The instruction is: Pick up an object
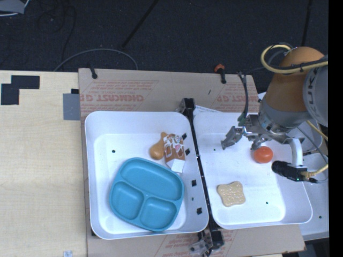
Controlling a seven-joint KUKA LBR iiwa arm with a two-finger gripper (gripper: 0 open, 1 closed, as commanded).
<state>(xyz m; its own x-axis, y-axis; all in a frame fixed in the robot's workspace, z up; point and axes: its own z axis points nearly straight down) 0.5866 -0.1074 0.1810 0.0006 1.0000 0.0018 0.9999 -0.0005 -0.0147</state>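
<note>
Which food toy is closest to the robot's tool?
The orange-red tomato in the right bin, right beside the tool. The tan toast lies lower down; the brown toy is in the left bin.

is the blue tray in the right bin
No, the blue tray lies in the left bin, next to the orange toy.

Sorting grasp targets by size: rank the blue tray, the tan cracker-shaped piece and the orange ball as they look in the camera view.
1. Blue tray, by far the largest.
2. Tan cracker-shaped piece.
3. Orange ball, smallest, partly behind the gripper.
</note>
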